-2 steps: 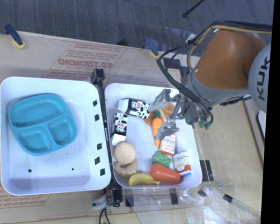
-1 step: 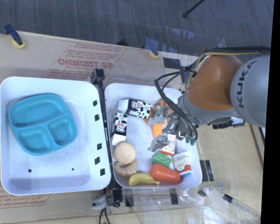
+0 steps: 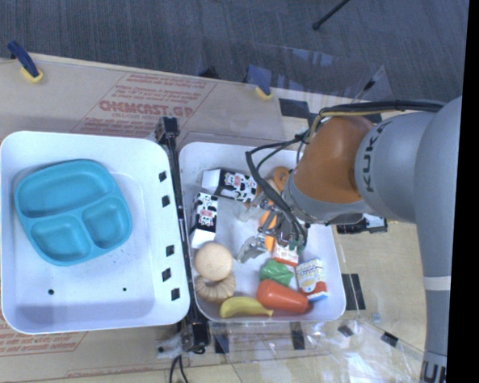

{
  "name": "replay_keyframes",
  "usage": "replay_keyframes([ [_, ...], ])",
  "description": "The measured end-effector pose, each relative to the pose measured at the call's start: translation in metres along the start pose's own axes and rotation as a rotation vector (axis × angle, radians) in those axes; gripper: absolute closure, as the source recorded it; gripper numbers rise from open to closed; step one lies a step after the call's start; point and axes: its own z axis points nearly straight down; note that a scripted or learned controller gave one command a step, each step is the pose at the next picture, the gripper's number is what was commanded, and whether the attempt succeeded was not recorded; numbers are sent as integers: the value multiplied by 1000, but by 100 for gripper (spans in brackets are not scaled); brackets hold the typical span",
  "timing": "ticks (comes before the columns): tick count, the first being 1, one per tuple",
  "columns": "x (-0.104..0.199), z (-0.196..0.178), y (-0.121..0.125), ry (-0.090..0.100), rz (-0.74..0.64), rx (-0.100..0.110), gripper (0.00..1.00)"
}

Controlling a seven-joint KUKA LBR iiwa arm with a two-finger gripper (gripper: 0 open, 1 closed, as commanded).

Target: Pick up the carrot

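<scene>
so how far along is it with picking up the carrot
Done: the grey arm has reached over the right white bin, its gripper low among the toy food. In hand: nothing visibly held. Left: the orange carrot with its green top lies on the bin floor near the front edge, beside the yellow banana, ungrasped.

Cardboard-covered bench (image 3: 132, 99) under two white bins (image 3: 22, 311), side by side

You have two white bins (image 3: 70, 314), one blue tray (image 3: 71, 209), two cow-print cartons (image 3: 205, 211), one carrot (image 3: 282, 296), one banana (image 3: 244, 307).
</scene>
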Motion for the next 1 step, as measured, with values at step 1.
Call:
replay_keyframes([
  [1,-1,-12,2,-3,-9,0,100],
])
